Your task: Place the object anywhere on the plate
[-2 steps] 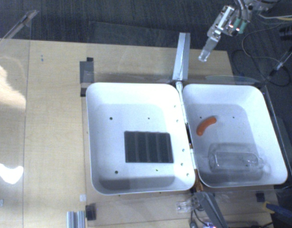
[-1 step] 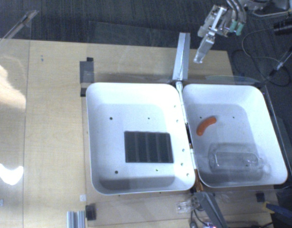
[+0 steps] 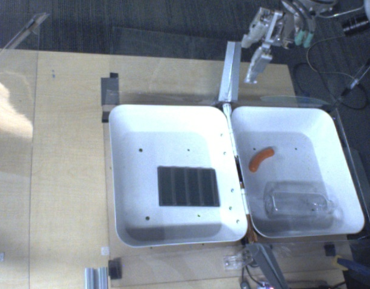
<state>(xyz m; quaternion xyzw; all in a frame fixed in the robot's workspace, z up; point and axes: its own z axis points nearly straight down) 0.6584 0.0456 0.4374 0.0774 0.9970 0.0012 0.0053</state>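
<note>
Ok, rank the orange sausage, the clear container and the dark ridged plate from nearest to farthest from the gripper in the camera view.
From the gripper, raised beyond the bins' far edge:
1. Orange sausage, middle of the right bin.
2. Clear container, near end of the right bin.
3. Dark ridged plate, in the left bin; only slightly farther than the container in this slanted view.

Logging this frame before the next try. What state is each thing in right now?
Gripper: raised above the far edge of the bins, holding nothing.
Orange sausage: lying loose in the right bin.
Clear container: lying in the right bin, near the sausage.
Dark ridged plate: flat in the left bin, nothing on it.
</note>
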